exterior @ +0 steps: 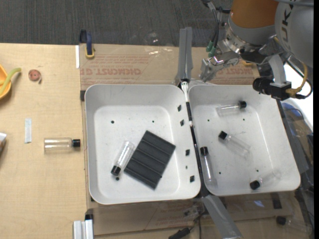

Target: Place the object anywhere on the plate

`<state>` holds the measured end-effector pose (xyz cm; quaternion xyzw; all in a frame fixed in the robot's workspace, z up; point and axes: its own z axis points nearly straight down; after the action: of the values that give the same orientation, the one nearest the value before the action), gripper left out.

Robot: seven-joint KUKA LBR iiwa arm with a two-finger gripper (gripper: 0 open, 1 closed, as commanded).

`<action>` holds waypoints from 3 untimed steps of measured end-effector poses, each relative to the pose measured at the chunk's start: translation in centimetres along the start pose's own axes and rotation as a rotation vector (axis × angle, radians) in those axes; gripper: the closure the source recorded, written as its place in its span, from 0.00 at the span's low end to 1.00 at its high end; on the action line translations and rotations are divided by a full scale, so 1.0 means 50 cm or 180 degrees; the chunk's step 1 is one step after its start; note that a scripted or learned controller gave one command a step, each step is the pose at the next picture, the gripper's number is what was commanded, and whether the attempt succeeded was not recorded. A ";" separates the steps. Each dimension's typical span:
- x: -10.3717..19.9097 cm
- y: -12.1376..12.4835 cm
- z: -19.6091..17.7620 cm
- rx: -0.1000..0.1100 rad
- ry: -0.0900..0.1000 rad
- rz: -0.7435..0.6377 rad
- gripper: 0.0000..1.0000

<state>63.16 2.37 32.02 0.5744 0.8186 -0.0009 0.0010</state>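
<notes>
A black ridged plate [149,159] lies flat in the left bin [99,98], toward its front. A clear vial with a black cap [121,159] lies in that bin against the plate's left edge, not on it. The right bin [279,148] holds several more clear vials: one near the back [230,108], one in the middle [233,141], one along the left wall [205,163] and one at the front right [266,179]. My gripper [212,67] hangs above the back left rim of the right bin, apart from every vial.
Another capped vial [61,143] lies on the bench left of the bins, near a white strip [28,130], a small red disc [34,74] and a yellow object [5,81]. A blue clamp [85,41] stands at the back. Black clips line the bins' shared wall [190,133].
</notes>
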 end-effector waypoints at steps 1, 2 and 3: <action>0.042 -0.105 0.197 0.0007 0.0006 -0.0252 1.00; 0.124 0.079 -0.108 -0.0004 0.0000 -0.1006 1.00; 0.262 -0.029 0.081 0.0006 0.0007 -0.1371 1.00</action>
<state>57.36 14.18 27.94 0.3862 0.9224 -0.0012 -0.0006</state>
